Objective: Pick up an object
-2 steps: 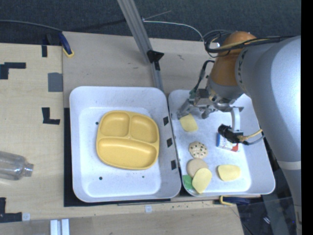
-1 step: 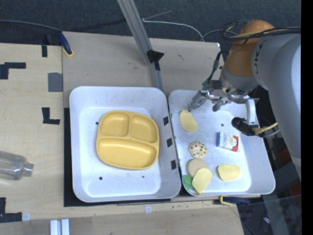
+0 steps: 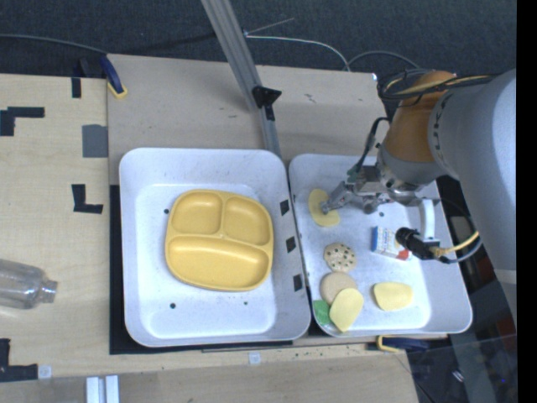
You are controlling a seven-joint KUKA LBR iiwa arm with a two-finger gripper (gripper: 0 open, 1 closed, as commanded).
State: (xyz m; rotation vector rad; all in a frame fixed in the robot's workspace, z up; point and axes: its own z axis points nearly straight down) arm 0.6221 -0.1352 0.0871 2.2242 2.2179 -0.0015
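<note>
- Two white bins sit side by side on the bench. The left bin (image 3: pixel 143 225) has a yellow tray (image 3: pixel 220 239) in it, the three-compartment kind, lying flat pretty much dead centre.
- The right bin (image 3: pixel 449 296) has all the small stuff, so that's where anything pickable is.
- The arm (image 3: pixel 419 133) comes in from 3 o'clock, grey with the orange band showing up near the bin's 1 o'clock corner.
- The gripper (image 3: pixel 329 208) is down low at the bin's 10 o'clock area, tip right at a pale yellow disc (image 3: pixel 322 206) that lies close to the left wall.
- Honestly can't tell if the jaws are apart or together, the tip is too small and dark from here. Can't tell if it's touching the disc either.
- Just below that, toward 6 o'clock, there's a cookie (image 3: pixel 339 256), speckled, lying flat.
- Further toward 6 there's a tan round piece (image 3: pixel 335 285) with a yellow wedge (image 3: pixel 346 308) overlapping it, and a bit of green thing (image 3: pixel 322 313) poking out at the bin's 7 o'clock corner.
- A yellow lemon-ish lump (image 3: pixel 393 295) sits near 5 o'clock, apart from the wedge.
- A small white-and-blue tube (image 3: pixel 385 242) with a red end lies around the middle, right under the wrist.
- Outside the bins: clear bottle (image 3: pixel 23 285) on its side way out at 9 o'clock, and a metal post (image 3: pixel 233 42) slanting up at 12.
</note>
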